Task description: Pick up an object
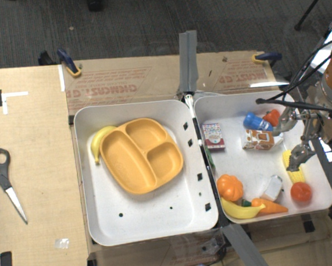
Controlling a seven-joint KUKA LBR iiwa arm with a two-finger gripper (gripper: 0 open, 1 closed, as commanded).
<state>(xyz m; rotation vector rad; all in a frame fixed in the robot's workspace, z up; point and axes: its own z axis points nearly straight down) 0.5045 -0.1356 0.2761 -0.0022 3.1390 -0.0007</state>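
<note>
Rightward, jaws (300,158) state unclear, over corn cob (295,168), tomato (301,192) near, carton (258,140) beside.

Gripper (300,158) hangs over the right bin (234,112) above a yellow corn cob (295,171)

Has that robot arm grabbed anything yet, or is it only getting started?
Nothing looks picked yet. The gripper hangs low over the right bin, just above the yellow corn cob, with nothing visibly between its fingers. The tomato, carrot and other toys lie in the bin. Gripping and lifting one remains.
</note>
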